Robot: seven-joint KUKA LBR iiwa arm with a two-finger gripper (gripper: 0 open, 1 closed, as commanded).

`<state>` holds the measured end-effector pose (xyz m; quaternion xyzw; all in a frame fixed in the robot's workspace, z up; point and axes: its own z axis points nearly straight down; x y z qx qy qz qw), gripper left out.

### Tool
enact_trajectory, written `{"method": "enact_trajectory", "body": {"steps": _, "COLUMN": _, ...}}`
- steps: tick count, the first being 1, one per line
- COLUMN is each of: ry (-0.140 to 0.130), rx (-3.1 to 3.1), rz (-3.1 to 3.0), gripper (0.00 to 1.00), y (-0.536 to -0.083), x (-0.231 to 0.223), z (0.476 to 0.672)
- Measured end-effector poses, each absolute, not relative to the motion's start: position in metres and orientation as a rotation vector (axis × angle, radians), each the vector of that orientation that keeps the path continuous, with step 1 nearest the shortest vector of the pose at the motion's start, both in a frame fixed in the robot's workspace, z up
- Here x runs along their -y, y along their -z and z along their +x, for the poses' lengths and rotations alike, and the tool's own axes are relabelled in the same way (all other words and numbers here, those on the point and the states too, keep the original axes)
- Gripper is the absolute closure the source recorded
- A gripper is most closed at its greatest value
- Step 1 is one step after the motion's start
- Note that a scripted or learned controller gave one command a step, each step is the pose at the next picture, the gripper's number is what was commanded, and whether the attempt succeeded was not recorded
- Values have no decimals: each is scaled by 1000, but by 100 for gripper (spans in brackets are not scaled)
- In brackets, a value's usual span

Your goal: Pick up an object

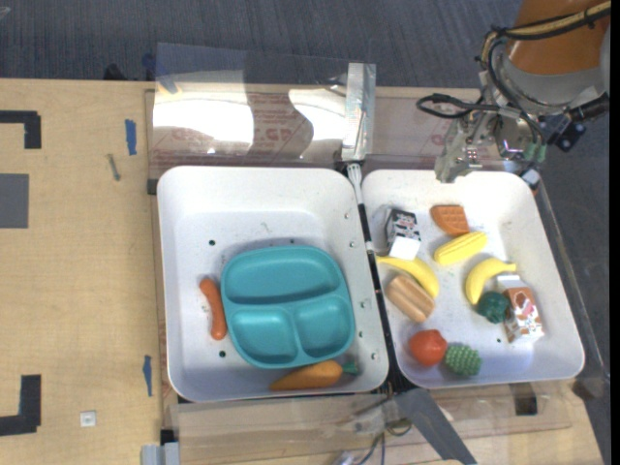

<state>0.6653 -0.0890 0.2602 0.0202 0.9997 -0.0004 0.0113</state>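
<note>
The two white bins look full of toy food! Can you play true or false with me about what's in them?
1. The teal tray sits in the left bin. True.
2. The tomato lies on the teal tray. False: it is in the right bin, near the front.
3. A carrot lies in front of the tray. True.
4. The gripper is holding a banana. False: the banana lies in the right bin, while the gripper is at its back edge.

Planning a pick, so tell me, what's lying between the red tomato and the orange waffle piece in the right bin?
In the camera view, a banana and a hot dog bun lie between the tomato and the waffle piece.
</note>
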Motion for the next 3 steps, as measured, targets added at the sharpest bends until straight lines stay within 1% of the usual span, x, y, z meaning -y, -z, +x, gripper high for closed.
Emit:
{"method": "enact_trajectory", "body": {"steps": 1, "ry": 0, "rx": -3123, "rz": -289, "gripper": 100, "y": -248, "x": 92, "z": 625}}
{"method": "enact_trajectory", "body": {"steps": 2, "ry": -3, "rx": -3021, "rz": -857, "gripper": 100, "y": -169, "x": 116, "z": 634}}
{"method": "enact_trajectory", "body": {"steps": 3, "ry": 2, "rx": -2794, "rz": -1410, "gripper": 100, "y": -187, "x": 52, "z": 669}}
